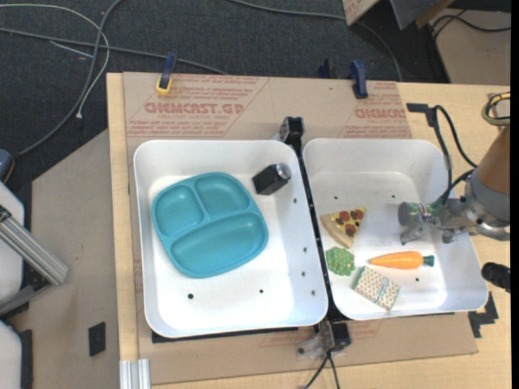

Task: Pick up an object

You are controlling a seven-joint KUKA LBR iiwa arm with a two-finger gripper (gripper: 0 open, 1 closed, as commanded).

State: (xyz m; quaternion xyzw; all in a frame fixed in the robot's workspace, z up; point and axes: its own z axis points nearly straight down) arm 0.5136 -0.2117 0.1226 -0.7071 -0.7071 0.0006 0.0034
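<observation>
End effector [412,224] hangs low in the right bin [381,154]; its opening cannot be told. Toy carrot [397,259] lies just beside it: seemingly light, rigid, smooth; grip across mid-body.

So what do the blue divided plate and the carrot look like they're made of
Blue divided plate: likely moulded plastic, matte to satin, judging by its even colour and soft rounded ridges. Carrot: probably a toy, plastic or rubber; flat uniform orange with a slight sheen. Too small to be sure.

camera view: fixed overhead; slanted down | frames both bins [146,217] | arm enters right
</observation>
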